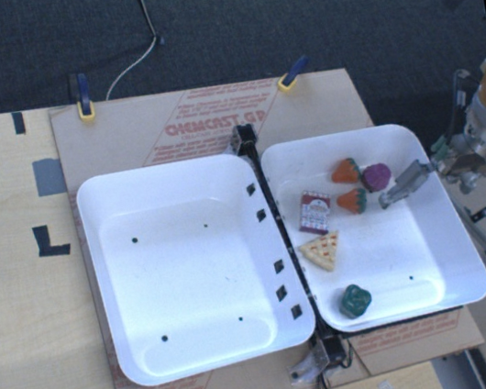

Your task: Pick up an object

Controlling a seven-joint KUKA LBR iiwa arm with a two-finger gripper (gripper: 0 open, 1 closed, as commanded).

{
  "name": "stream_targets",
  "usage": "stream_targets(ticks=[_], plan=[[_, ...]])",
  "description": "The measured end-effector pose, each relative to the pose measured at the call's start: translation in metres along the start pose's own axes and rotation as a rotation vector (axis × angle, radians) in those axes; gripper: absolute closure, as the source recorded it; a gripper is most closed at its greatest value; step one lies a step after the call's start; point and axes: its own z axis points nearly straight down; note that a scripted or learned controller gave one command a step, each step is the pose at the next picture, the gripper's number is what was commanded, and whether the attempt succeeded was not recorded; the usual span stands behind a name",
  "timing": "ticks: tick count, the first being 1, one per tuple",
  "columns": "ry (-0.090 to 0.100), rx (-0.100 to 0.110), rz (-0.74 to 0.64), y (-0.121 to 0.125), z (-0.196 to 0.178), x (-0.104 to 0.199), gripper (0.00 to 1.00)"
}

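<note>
The right bin (435, 229) holds several small objects. An orange piece (344, 171) and a purple piece (376, 177) lie near its far side, with a second orange piece with a green tip (352, 202) just below them. A red and white packet (314, 213) and a yellow wedge (322, 252) lie near the divider. A green lump (355, 300) sits near the front wall. My gripper (392, 195) reaches in over the bin's right wall, low, just right of the second orange piece and below the purple one. Nothing shows held in it.
The left bin (106, 260) stands beside the right one, joined by a black-clipped divider (274, 239). Both rest on a cardboard sheet (202, 121) clamped at the back. The arm's wrist (481, 142) hangs over the right bin's outer edge.
</note>
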Motion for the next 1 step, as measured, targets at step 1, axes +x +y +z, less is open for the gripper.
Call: stream_targets(ticks=[1], plan=[[-0.001, -0.015, -0.009, -0.0356, -0.1732, 0.0818, 0.00]])
